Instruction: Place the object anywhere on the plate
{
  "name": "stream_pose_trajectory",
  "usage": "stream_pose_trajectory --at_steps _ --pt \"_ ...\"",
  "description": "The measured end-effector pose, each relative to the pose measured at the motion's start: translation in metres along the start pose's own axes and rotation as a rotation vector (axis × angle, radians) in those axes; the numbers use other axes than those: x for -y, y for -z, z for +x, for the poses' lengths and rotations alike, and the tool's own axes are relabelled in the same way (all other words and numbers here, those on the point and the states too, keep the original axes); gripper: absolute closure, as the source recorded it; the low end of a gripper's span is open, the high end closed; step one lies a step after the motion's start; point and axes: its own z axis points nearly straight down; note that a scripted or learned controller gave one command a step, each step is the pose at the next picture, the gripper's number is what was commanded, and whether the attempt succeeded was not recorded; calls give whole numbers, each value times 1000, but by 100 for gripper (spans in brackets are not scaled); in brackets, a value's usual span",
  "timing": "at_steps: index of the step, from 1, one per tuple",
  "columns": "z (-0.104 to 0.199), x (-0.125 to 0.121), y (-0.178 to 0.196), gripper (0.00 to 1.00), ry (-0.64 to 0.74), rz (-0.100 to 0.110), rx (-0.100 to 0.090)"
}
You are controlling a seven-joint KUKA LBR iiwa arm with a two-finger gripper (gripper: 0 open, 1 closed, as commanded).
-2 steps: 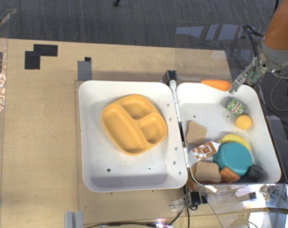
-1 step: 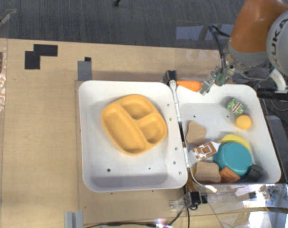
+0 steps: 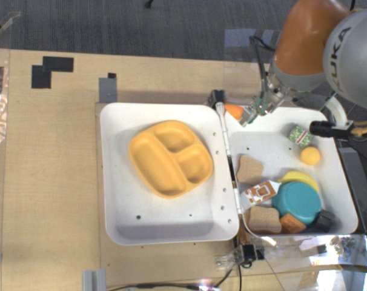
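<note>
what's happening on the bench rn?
The KUKA arm reaches in from the right, its pincer at the far left corner of the right bin, close to a small orange object. Whether it has a grip on that object I can't tell. The yellow plate sits in the left bin with nothing on it. The right bin also holds a teal lid, a yellow ball and bread-like pieces.

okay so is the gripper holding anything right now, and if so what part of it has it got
It cannot be told. The gripper sits at the right bin's top left corner, right beside a small orange object, but the view does not show that object between its fingers.
</note>
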Motion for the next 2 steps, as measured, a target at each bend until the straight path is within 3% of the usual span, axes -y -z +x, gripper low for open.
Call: stream_pose_trajectory --at_steps 1,2 --pt "3 -3 -1 0 4 -5 -8" --pt "-40 13 15 0 -80 -6 -7"
